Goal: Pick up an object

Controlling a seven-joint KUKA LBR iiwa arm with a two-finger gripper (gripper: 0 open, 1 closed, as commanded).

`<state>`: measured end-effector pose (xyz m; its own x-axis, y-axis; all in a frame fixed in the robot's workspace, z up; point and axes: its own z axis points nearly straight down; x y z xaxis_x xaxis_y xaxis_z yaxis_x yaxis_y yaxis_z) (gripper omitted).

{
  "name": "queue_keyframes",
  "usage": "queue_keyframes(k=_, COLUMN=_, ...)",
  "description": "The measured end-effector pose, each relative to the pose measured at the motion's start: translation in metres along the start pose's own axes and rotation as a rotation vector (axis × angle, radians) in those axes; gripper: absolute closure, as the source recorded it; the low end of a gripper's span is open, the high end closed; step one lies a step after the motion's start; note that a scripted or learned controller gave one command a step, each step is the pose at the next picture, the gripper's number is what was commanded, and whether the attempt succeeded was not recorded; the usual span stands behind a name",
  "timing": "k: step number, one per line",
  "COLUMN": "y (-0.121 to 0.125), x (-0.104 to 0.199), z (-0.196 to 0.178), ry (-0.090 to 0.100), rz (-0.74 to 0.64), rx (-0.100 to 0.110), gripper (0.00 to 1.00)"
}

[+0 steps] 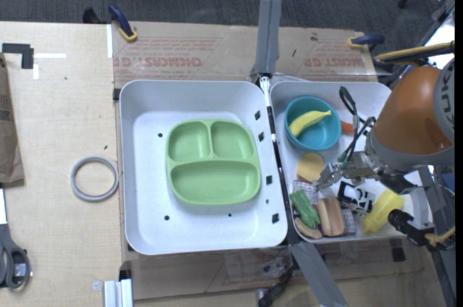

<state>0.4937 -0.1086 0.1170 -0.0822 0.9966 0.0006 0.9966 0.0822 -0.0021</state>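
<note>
Presently, status as read from the camera view:

Candidate object: a tan rounded toy piece (310, 167), lying in the right bin (376, 90), just below the blue bowl (312, 126).
Handling: judged light, stiff plastic with a smooth, likely slippery skin; not fragile.
Grasp point: across its narrower width, fingers clear of the bowl rim.
Neighbours: a banana (309, 120) lies inside the bowl; a green piece (304, 207) and a brown bun-like piece (331, 216) lie farther below it; a yellow piece (381, 210) lies below and right.
My gripper (334, 174): just right of the tan piece, low in the bin; finger state cannot be told, nothing seen held.
My arm: enters from the right of the bowl, orange band above the wrist, wrist angled down-left.
</note>
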Motion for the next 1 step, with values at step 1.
queue_keyframes(k=1, y=0.0455, x=0.0037, z=0.0260, ry=0.000, rz=-0.120, rx=0.000, gripper=0.00)
